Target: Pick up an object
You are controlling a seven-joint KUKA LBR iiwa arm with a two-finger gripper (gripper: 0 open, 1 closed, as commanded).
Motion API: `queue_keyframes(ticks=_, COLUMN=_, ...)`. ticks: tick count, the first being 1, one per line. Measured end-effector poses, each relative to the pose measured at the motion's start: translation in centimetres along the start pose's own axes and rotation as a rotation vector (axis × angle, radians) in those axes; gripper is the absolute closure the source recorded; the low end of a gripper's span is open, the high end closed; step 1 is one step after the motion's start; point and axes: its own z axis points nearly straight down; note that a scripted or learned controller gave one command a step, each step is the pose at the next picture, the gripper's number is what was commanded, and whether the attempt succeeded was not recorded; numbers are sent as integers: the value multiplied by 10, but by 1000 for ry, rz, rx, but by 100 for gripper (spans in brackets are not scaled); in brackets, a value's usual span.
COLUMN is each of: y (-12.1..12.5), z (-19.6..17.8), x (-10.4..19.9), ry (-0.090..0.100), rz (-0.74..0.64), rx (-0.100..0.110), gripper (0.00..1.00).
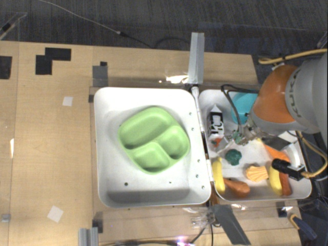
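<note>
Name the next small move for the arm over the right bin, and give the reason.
Probably a short descent toward the small dark-green round object. The gripper sits just above and right of it in the right white bin, with nothing visibly held. The orange ridged shell-shaped toy and the yellow banana-shaped toy lie farther off, so the green piece looks the nearest target.

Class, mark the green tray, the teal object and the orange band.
green tray (154, 139), camera view, middle divider
teal object (233, 157), camera view, its top
orange band (271, 99), camera view, its left curve
</note>
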Motion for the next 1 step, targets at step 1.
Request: queue_keyframes(ticks=1, y=-36, z=-1, x=13, ry=0, rz=-38, rx=0, gripper=0)
